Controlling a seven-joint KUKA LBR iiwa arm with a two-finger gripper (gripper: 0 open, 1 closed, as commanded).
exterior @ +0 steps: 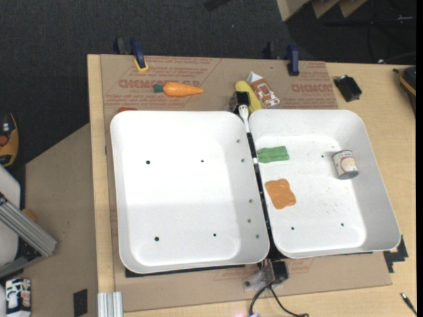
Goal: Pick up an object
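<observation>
Just one camera here, fixed up above the bench and tilted down at a slant, so the far edge sits at the top of frame and the near edge at the bottom. It's pulled back enough to fit both the left bin and the right bin whole, plus dark floor beyond. There are no fingers in frame to place things against.

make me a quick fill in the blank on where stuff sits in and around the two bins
1. The green piece, the orange piece and the small can all lie in the ____ bin.
2. The toy carrot lies on the cardboard, ____ both bins.
3. Inside that bin, the green piece lies nearer the camera view's top than the ____ piece.

Missing words: right; outside; orange
</observation>
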